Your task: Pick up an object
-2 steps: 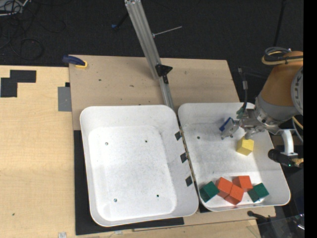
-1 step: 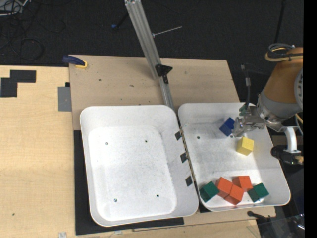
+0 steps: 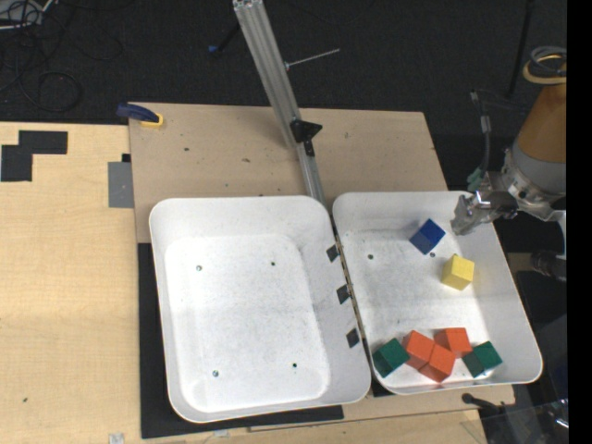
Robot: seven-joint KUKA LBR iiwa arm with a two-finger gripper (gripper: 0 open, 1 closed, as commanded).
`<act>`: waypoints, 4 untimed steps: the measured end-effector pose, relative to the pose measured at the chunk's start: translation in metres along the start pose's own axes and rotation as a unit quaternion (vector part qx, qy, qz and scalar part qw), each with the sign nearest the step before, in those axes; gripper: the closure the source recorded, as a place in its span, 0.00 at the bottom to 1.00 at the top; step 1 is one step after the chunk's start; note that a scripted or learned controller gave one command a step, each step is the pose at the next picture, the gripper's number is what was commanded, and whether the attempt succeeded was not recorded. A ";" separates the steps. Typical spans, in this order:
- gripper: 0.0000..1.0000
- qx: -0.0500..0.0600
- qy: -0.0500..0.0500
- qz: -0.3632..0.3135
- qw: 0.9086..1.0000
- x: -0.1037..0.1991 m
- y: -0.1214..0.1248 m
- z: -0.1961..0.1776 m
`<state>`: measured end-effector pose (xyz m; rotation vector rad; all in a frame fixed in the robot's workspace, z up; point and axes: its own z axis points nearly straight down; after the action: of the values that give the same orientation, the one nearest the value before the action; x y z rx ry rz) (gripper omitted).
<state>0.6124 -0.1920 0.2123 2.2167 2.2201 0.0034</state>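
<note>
Two green blocks [image 3: 391, 355] and a cluster of orange blocks [image 3: 437, 350] crowd the near edge of the right bin [image 3: 513, 294]; a yellow block [image 3: 457, 272] and a blue block [image 3: 427, 236] lie farther back. Beside it sits the left bin [image 3: 240, 308], both on a pale wooden bench [image 3: 65, 266]. A slanted metal rail [image 3: 273, 72] rises behind against dark floor. At the right bin's far corner hovers the gripper [image 3: 465, 213], carrying nothing; whether its fingers are parted or closed I cannot tell.
</note>
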 end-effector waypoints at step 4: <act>1.00 0.004 0.002 -0.001 1.000 0.099 -0.001 -0.048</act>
<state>0.6114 -0.0926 0.2598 2.2202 2.2298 -0.0013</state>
